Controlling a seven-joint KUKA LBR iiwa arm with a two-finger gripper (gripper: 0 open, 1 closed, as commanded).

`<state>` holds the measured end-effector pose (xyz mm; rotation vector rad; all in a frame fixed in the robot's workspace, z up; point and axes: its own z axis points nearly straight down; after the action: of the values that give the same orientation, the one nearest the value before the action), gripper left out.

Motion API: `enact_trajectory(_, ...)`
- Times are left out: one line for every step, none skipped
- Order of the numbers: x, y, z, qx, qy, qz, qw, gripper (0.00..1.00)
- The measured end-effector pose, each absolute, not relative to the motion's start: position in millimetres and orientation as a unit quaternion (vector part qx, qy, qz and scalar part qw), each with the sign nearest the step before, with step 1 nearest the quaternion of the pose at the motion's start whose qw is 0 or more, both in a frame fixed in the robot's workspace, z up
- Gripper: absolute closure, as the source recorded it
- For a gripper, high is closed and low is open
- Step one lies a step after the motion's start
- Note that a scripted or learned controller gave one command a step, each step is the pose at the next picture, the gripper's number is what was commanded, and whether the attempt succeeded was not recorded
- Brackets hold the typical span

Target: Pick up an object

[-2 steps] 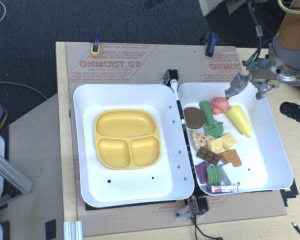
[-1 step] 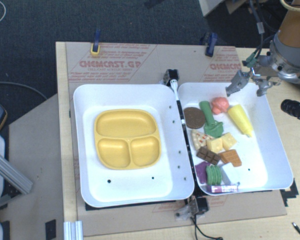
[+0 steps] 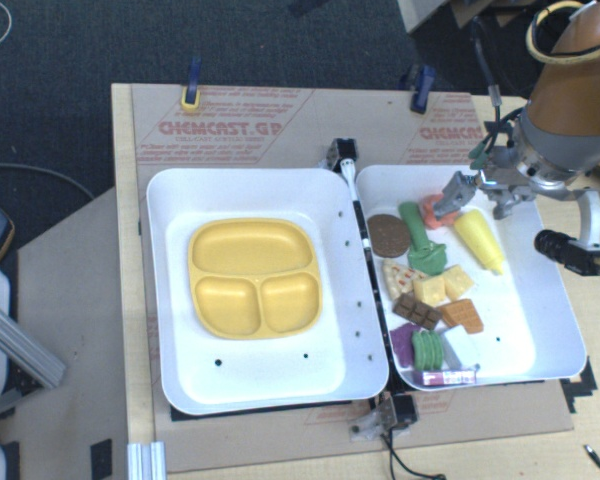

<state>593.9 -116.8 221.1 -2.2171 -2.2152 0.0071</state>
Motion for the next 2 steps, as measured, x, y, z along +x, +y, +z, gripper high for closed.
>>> enact_trajectory(589.4,-115,177,-0.707,-0.707,0.0019,0.003,0.0)
enact_trajectory(586.6,-114,113,-0.707,-0.707,0.002,0.004,0.0)
